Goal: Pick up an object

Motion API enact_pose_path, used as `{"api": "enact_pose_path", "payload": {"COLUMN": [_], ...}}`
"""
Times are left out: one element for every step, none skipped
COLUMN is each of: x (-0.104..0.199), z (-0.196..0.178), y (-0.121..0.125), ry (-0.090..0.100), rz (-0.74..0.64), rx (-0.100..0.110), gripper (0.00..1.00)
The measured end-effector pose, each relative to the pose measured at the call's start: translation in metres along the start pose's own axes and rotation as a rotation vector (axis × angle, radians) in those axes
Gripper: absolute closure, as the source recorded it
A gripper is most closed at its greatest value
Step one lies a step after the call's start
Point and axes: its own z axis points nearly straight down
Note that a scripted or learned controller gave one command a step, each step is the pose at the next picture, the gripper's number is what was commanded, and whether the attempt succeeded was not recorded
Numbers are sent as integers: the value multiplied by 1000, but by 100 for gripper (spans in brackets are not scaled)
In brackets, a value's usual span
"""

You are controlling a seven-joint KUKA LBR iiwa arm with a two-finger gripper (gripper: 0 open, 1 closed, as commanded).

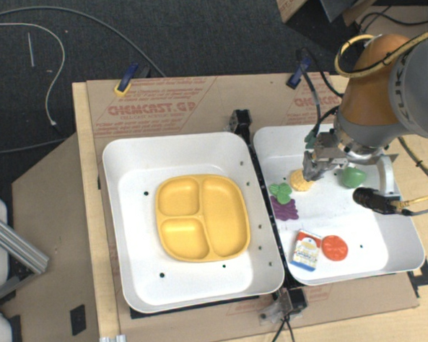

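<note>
Where the end effector (pixel 314 169) hangs, a pale yellow round piece (pixel 299 181) lies.

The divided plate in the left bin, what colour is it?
Yellow: the three-compartment plastic plate shows plainly in the camera view.

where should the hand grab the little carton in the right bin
Judging by its pose, across the narrow sides of the small carton, coming straight down. It lies flat and slightly tilted near the right bin's front. The orange disc sits close on its right, so fingers would best close along the other axis, front to back.
</note>
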Motion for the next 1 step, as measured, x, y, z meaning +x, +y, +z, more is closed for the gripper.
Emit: {"api": "enact_pose_path", "payload": {"x": [5], "z": [-45], "y": [-2], "ry": [0], "rz": [-1], "rx": [-1], "gripper": [100]}}
